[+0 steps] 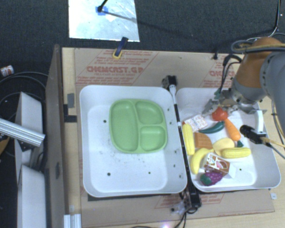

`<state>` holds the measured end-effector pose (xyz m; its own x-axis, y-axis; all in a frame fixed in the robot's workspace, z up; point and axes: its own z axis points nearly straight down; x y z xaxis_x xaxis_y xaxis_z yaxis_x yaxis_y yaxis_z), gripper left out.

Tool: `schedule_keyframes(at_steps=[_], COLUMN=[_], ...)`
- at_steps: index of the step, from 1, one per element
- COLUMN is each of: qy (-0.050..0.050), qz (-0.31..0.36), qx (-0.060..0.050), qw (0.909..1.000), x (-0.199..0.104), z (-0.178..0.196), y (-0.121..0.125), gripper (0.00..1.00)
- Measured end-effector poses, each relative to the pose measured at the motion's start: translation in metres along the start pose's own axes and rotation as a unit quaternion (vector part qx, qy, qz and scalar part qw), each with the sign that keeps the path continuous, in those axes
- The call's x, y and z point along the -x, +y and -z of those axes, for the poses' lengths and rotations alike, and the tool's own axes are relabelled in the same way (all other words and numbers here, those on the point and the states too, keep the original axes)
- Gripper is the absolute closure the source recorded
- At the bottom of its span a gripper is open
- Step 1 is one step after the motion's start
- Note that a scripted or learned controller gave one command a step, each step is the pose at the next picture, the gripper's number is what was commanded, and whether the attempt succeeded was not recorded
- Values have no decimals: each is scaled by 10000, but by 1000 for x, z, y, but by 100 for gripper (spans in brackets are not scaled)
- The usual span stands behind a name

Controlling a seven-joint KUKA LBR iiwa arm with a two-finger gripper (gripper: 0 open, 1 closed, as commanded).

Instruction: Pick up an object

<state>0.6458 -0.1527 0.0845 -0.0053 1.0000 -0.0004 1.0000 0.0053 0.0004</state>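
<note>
Far left of the bench: left bin (92, 175), white, shallow. In it lies a green plate (137, 126) w/ three compartments, flat, roughly centred, nothing on it that I can see.

Next over is the right bin (262, 172), edge to edge w/ the left one. All the toy food is in here, packed close. Along its left wall lies a long yellow piece (187, 139), poss. a banana or a corn cob, the res. is too low to say. Just right of it are a white packet (196, 123) w/ red print, an orange block (203, 140) below that, then a banana (195, 160) curving down toward the front. At the front are purple grapes (211, 178) and a small carton (215, 163) touching them.

Mid-bin: a green cucumber (214, 127) lies tilted, w/ a red tomato (220, 114) just above it, touching or nearly so. A lemon (223, 145) sits below, a carrot (232, 129) slants beside the tomato, and a corn cob (236, 152) lies right of the lemon.

The gripper (222, 106) is at the back of the right bin, directly over the tomato, approx. at contact height. From this angle I can't tell how far open it is, or whether it has hold of anything. The grey arm (278, 75) w/ its orange band comes in from the right.
</note>
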Motion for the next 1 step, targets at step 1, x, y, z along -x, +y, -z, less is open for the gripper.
schedule_keyframes(at_steps=[1], qy=[-5], qz=[8], qx=[33], qw=[10000], x=[1], z=[12], y=[2], gripper=[100])
